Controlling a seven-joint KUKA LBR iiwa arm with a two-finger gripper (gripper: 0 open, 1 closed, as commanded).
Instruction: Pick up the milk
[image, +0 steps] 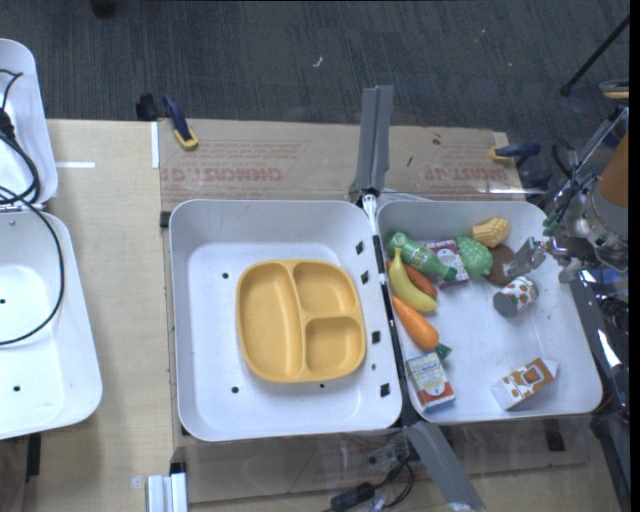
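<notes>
STATUS: pick not started | gripper (530, 258): I read the jaws parted, nothing between them | milk (524, 384): lying in right bin (470, 350), well below the fingers, untouched | REMAINING: approach, grasp, lift

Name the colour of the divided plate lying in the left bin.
The divided plate is yellow, seen clearly in the camera view against the white left bin.

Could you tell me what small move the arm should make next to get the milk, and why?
Probably swing the gripper toward the near-right corner of the right bin: the milk lies there untouched, while the gripper sits near the bin's far side beside a small can.
</notes>
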